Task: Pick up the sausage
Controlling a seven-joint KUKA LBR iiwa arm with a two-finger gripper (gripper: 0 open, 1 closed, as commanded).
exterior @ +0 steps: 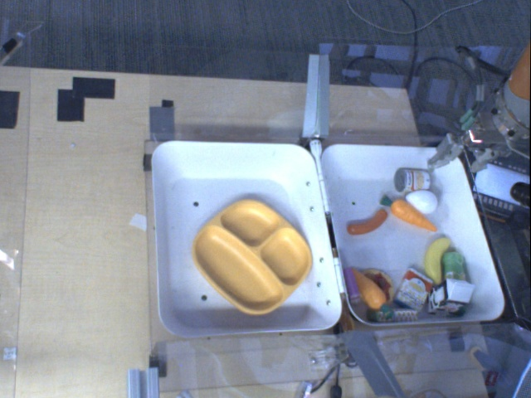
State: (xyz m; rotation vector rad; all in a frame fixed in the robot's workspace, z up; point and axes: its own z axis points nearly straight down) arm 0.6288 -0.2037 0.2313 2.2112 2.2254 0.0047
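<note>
The reddish-orange sausage (367, 221) lies flat, slightly curved, on the right bin's floor near its left wall.

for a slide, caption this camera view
Gripper above right bin's far corner; sausage untouched.

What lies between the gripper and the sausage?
In the camera view, a small can, a white egg and a carrot lie between the gripper and the sausage.

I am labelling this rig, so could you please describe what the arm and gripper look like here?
The arm enters at the upper right: a pale grey body with an orange band at the frame edge. Its gripper is slim grey metal with thin fingers, a small bright light and dark cables behind.
</note>
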